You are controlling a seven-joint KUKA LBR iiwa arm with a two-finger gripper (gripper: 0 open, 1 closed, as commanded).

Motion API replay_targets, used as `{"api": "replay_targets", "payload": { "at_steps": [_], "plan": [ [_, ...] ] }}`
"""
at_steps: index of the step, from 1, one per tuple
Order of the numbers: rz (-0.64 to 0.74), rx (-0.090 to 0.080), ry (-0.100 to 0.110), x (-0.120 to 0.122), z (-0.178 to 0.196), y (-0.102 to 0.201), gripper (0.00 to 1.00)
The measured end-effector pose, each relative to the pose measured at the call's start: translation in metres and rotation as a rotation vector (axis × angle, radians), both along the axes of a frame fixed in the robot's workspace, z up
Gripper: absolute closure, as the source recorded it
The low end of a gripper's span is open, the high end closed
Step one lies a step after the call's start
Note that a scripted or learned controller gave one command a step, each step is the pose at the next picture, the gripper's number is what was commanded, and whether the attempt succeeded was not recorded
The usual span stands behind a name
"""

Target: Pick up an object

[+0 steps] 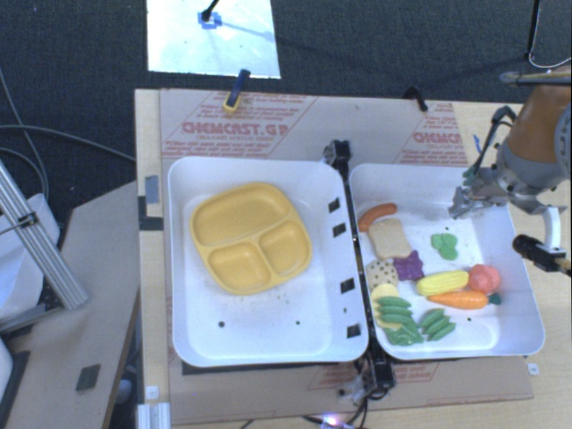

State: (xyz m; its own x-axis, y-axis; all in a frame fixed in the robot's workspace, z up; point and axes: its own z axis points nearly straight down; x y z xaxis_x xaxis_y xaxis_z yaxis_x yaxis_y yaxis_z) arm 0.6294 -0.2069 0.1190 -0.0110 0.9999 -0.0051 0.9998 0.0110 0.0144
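In the camera view, two white bins are seen side by side. The left bin (pixel 179 266) bears a yellow divided plate (pixel 250 238). The right bin (pixel 527 329) holds the toy food: a sausage (pixel 376 214) at the far left, a slice of bread (pixel 390 237) just nearer, a purple piece (pixel 410 265), a corn cob (pixel 442 282), a carrot (pixel 458 299), a reddish fruit (pixel 483 277), pea pods (pixel 407 318) at the near edge, and a small green piece (pixel 444 245) lying apart.

The gripper (pixel 466 202) is seen above the far part of the right bin, over bare floor, with nothing between its fingers; whether the jaws stand wide or narrow cannot be told.

The step is judged to be the approach. The green piece, being isolated and near, would probably be grasped most cleanly; the crowded carrot and corn are better avoided, since a neighbour could be pinched along.
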Motion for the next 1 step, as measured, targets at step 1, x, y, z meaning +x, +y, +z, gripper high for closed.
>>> {"api": "replay_targets", "payload": {
  "at_steps": [1],
  "plan": [
    [0.001,0.0,0.001,-0.0002,-0.0005,0.0,0.0]
  ]
}}
